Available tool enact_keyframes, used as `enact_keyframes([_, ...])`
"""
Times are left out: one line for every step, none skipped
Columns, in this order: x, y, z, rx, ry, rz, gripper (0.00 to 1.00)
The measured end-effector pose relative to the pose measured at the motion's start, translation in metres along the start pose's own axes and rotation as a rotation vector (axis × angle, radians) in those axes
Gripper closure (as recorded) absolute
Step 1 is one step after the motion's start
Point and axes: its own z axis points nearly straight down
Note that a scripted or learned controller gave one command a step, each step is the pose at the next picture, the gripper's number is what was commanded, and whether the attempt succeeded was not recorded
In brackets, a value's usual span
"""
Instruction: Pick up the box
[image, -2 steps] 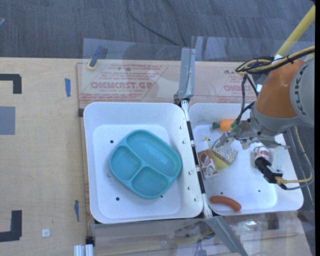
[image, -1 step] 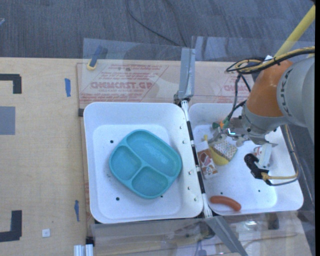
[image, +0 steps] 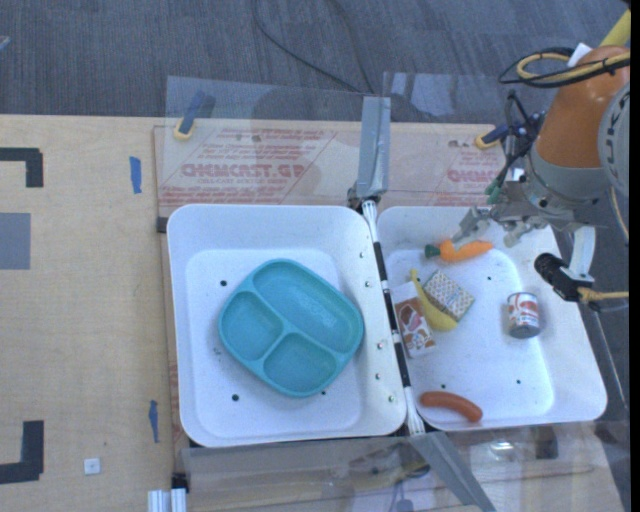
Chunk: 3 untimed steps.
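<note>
Hovering at right bin's (image: 560, 405) far edge above carrot (image: 466, 251), your gripper (image: 497, 222) held nothing visible, opening indiscernible; box (image: 414, 318) at left wall awaited approach.

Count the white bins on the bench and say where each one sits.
2. The left bin holds a teal divided plate; the right bin beside it holds the small items.

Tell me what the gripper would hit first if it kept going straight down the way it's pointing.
Probably the carrot: the gripper hangs just above its right end in the right bin. Depth is hard to judge from this slanted view, so it might meet the bin floor beside it.
</note>
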Motion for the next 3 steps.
enact_keyframes([0.008,0.004,-0.046,-0.002,-0.001,-0.190,0.00])
enact_keyframes([0.033,-0.034,0.071,0.002,0.002,-0.177,0.00])
enact_keyframes([0.038,-0.043,0.083,-0.001,0.002,-0.085,0.00])
